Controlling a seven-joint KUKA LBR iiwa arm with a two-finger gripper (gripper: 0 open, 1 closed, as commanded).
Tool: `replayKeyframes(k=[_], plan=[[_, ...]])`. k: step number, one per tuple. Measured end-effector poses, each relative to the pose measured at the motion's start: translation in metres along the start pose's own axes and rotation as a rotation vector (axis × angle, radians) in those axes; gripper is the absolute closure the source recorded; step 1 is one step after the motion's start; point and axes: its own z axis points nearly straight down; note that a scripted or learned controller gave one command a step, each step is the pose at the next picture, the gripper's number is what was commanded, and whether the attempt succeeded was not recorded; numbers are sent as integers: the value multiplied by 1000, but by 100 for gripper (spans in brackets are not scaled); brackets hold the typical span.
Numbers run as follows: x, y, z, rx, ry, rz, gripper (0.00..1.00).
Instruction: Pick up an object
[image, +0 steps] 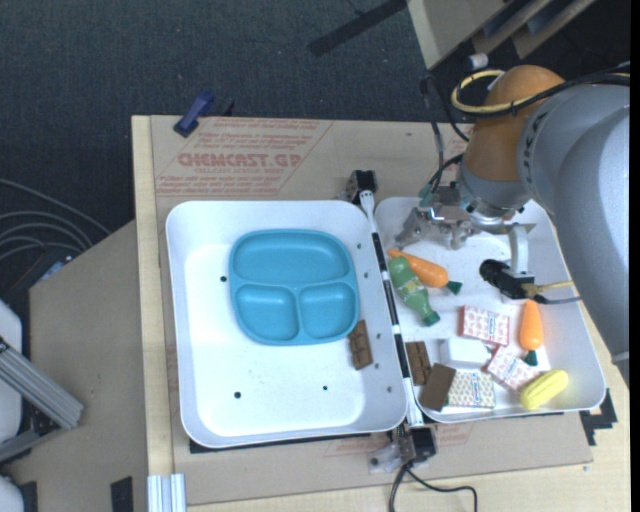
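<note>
**Carrot crowded in the right bin's far-left corner, gripper over it with nothing held**

The carrot (430, 269) lies at a slant close to the left wall of the right bin (476, 296), pressed against a green bottle (414, 293) on its near side. The gripper (438, 232) hovers just beyond it toward the far edge, fingers spread and nothing between them. The likeliest failure is a finger landing on the bottle or the wall, so the grip is blocked or takes both things loosely. The carrot's rounded, tapering body could also slip out as the fingers close, or roll aside if it is struck off-centre.
</note>
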Motion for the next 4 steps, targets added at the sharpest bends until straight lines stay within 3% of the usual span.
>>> replayKeyframes(k=[1,2,3,4], plan=[[0,0,-10,-1,0,0,100],[0,0,-10,-1,0,0,0],[0,0,0,0,0,0,0],[0,0,-10,-1,-1,0,100]])
